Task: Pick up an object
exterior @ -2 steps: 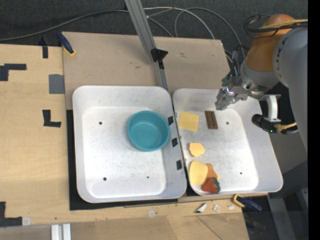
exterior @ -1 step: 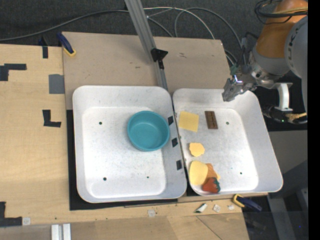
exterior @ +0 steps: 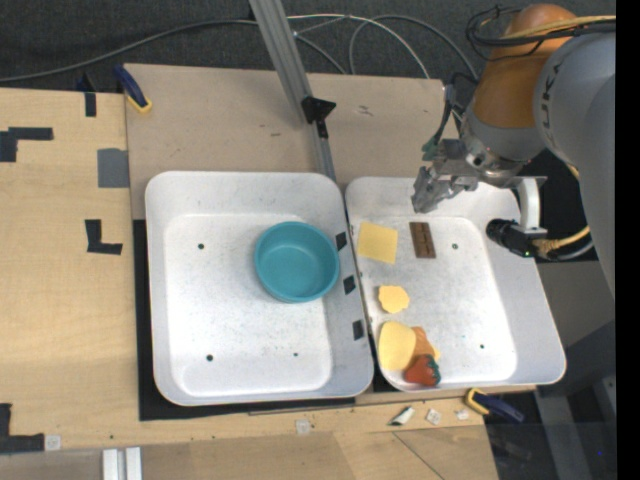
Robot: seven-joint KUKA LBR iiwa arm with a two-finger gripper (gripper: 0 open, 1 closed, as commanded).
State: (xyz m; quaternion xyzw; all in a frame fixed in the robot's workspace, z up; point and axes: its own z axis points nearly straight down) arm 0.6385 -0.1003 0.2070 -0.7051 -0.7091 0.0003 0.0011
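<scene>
My gripper (exterior: 428, 200) hangs over the far edge of the right bin (exterior: 500, 298), just above and right of a small brown block (exterior: 423, 240). Nothing shows between its fingers. To the block's left lies a pale yellow square slice (exterior: 378, 242). Nearer the front sit a small yellow piece (exterior: 393, 299), a round yellow piece (exterior: 396, 344), an orange piece (exterior: 426, 344) and a red strawberry-like toy (exterior: 423, 371). A teal bowl (exterior: 295, 260) stands in the left bin (exterior: 200, 308).
A grey metal pole (exterior: 290, 58) slants down to the bins' shared far corner. Cables (exterior: 380, 38) run across the back of the bench. The arm's body (exterior: 560, 88) fills the upper right, with a black cable (exterior: 530, 238) beside the right bin.
</scene>
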